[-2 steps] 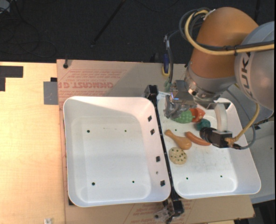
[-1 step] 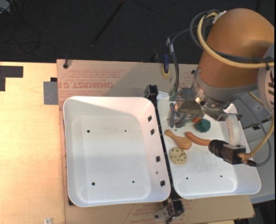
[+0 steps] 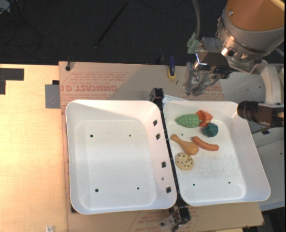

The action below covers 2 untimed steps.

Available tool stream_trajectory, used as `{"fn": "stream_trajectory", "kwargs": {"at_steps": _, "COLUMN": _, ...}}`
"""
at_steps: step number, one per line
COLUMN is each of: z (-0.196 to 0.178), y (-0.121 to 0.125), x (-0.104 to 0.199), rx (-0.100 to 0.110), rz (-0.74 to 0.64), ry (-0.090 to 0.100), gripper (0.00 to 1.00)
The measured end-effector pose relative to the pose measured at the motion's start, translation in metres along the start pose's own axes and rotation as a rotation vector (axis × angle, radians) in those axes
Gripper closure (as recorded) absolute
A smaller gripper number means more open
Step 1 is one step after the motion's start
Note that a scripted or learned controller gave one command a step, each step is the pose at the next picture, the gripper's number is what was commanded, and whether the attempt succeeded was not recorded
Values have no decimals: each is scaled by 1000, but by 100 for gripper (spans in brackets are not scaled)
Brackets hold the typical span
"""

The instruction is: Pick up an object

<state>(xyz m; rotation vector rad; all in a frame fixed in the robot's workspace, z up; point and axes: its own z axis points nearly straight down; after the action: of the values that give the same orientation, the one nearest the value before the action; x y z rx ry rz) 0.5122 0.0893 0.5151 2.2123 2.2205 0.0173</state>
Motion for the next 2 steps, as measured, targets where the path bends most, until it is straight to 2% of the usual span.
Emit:
{"fn": "stream_trajectory", "kwargs": {"at_steps": 1, "z": 42, "y": -6, "x": 44, "rx": 21, "rz": -1, "ry": -4, "gripper": 100}}
{"fn": "stream_trajectory", "kwargs": {"at_steps": 2, "z": 78, "y": 54, "x": 89, "rx": 20, "rz": -2, "ry": -5, "gripper": 100}}
